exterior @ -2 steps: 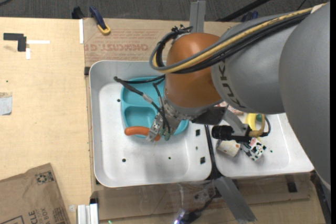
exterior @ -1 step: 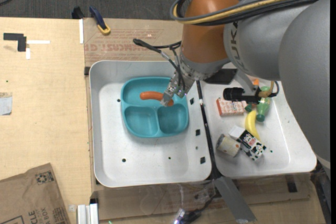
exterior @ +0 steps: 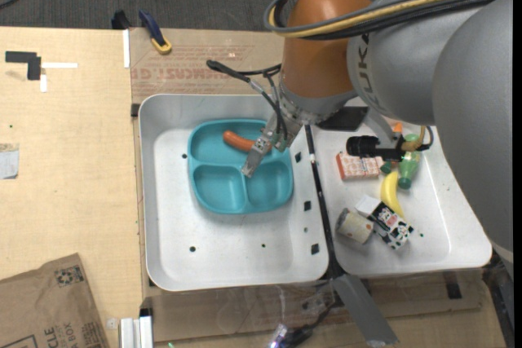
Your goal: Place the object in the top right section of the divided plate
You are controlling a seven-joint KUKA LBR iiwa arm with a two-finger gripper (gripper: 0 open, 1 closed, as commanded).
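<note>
Note that your gripper [exterior: 263,152] hangs over the middle of the teal divided plate [exterior: 214,196], fingers seemingly apart and holding nothing, though the view is poor; the orange sausage [exterior: 238,140] lies just up-left of it, long axis running left-right across the plate's upper section.

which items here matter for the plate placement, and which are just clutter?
In play:
divided plate
orange carrot-like piece, lying in the plate's top section
gripper, over the plate

Clutter, right bin:
banana
pink box
black-and-white carton
tan cup
</note>
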